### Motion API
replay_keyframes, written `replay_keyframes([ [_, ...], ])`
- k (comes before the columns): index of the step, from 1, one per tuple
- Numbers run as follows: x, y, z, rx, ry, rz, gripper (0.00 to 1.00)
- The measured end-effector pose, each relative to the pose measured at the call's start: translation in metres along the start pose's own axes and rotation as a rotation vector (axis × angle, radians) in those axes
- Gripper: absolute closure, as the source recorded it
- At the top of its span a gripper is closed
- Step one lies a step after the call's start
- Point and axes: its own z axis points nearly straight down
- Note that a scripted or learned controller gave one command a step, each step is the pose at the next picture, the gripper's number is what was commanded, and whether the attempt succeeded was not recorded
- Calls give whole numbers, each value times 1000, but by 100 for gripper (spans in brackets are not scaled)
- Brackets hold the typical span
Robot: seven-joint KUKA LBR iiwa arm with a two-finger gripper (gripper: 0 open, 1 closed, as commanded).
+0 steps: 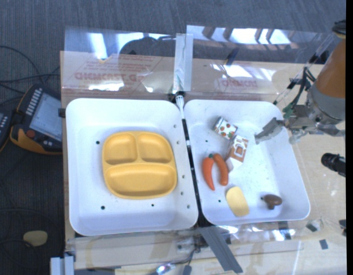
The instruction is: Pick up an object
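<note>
The right bin (291, 179) holds several small things. A white box with red spots (225, 128) lies near its back, and a white and orange carton (239, 149) sits just in front of it. An orange carrot (208, 172) and a reddish sausage (221, 169) lie side by side at the bin's left. A pale yellow piece (237, 201) and a brown mushroom (272, 200) rest near the front wall. My gripper (279, 135) hangs over the bin's back right, to the right of the carton. It is open, with nothing between its fingers.
The left bin (85, 119) holds a yellow divided plate (140, 164). A clear plastic wall (182, 67) stands behind both bins. A teach pendant (36, 119) with cables lies on the floor at the left.
</note>
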Motion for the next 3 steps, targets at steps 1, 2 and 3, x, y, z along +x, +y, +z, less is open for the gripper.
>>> replay_keyframes([
  [1,31,9,132,0,0,158,0],
  [2,71,-46,152,-11,-4,88,0],
  [3,27,3,153,-12,-3,146,0],
])
